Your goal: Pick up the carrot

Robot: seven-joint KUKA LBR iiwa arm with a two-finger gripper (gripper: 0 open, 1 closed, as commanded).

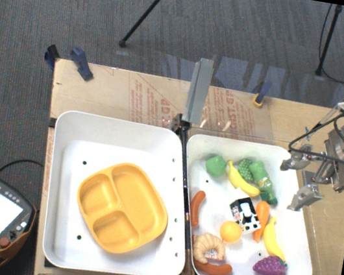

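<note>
The carrot (262,220) is a small orange piece lying in the right bin (304,256), between a black-and-white cube (245,214) and a yellow banana (273,240). My gripper (297,181) hangs over the bin's right rim, up and to the right of the carrot and apart from it. Its two grey fingers (303,195) stand spread open with nothing between them.
The right bin also holds a green pepper (215,166), a second banana (242,179), green vegetables (259,175), a sausage (196,208), an orange (230,232), a croissant (208,247) and purple grapes (270,267). A yellow divided tray (122,207) lies in the left bin (68,148).
</note>
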